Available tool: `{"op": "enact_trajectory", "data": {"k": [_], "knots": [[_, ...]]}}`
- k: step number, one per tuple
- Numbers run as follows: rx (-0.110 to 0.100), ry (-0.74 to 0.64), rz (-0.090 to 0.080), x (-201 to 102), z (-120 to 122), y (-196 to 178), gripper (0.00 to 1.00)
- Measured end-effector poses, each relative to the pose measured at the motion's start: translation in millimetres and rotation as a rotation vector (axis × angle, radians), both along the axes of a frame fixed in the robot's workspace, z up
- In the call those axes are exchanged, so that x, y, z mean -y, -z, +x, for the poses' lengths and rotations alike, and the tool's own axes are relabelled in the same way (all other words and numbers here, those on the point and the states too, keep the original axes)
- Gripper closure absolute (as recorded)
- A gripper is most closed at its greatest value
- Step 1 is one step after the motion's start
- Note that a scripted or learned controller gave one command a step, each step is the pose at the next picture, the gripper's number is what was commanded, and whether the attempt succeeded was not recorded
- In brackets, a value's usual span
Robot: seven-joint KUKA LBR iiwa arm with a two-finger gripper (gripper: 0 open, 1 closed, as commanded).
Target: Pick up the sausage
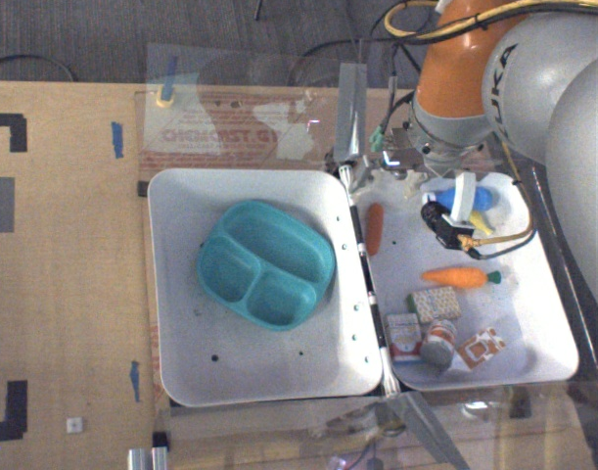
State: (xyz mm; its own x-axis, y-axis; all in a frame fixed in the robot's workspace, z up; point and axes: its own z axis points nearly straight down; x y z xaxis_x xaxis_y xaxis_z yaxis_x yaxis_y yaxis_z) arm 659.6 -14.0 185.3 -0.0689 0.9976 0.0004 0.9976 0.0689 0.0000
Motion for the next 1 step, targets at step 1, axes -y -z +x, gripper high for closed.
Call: {"op": "enact_trajectory", "data": {"k": [1], "knots": [[0.000,-0.055,0.000,29.5,-24.6,-31.2,0.00]]}}
